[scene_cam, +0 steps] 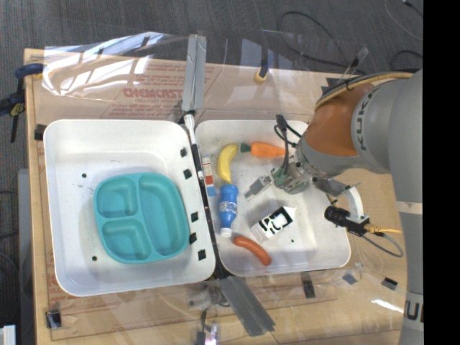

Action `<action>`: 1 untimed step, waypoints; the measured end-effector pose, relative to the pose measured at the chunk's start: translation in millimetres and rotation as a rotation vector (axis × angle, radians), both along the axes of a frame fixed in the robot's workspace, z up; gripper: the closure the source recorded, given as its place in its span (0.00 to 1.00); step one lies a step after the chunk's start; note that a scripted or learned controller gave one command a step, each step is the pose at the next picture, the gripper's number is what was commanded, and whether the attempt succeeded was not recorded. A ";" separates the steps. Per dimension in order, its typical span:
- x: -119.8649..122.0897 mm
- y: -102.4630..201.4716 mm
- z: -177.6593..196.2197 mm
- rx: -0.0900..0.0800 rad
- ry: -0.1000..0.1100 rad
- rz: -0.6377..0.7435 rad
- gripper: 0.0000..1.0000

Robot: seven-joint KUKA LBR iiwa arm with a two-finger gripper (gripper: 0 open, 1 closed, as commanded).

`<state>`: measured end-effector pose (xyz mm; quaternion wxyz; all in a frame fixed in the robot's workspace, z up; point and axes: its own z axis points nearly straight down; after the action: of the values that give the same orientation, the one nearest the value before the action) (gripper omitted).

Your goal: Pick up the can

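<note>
Can (227, 207), the blue one, lies along the right bin's (310, 230) left wall, long axis running near edge to far, just left of my claw (280, 180), whose opening I can't tell.

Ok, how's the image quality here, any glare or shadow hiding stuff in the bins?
Camera view: glare streaks across the clear plastic sheet behind the bins, not over their contents; the left bin is evenly lit, the teal tray plain to see; in the right bin the arm covers the upper right part, soft shadow below the claw; small items look slightly soft.
</note>
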<state>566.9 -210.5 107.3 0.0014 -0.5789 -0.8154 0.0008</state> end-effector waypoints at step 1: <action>-14.5 10.2 -3.4 0.002 0.001 0.090 0.00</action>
<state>552.4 -200.3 103.9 0.0023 -0.5416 -0.8406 0.0006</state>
